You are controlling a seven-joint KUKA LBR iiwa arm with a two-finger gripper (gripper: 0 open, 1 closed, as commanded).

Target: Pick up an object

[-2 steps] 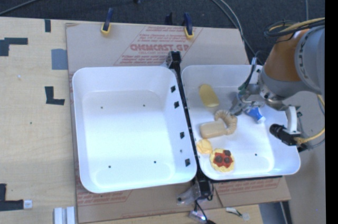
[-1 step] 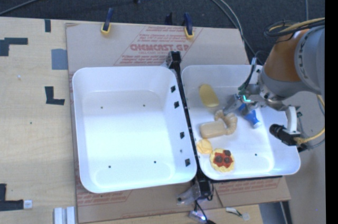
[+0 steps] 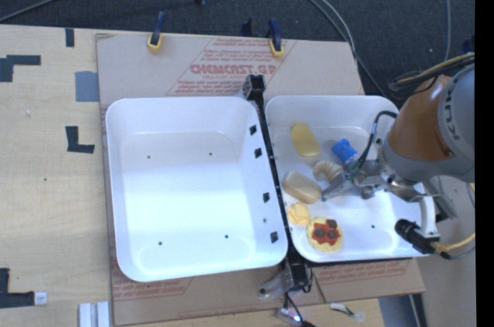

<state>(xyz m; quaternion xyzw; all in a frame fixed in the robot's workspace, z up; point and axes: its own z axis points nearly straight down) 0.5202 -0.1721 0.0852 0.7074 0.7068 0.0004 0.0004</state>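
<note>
A grey robot arm with an orange band reaches into the right white bin (image 3: 363, 106). Its two-finger gripper (image 3: 330, 177) hangs low over a small tan object (image 3: 322, 170), just beside a blue block (image 3: 344, 150) and a beige bread-shaped lump (image 3: 301, 187). Whether it grips anything cannot be told.

Two white bins (image 3: 185, 187), divided by a black strip (image 3: 266, 163), on a tan board (image 3: 224, 67) printed with red lettering. Yellow oval piece (image 3: 305, 139); blue piece (image 3: 344, 150); beige lump (image 3: 301, 187); yellow round piece with red and dark spots (image 3: 325, 234). Grey arm (image 3: 455, 125) with an orange band. Clamps (image 3: 157, 34) with blue handles and yellow tips.
</note>
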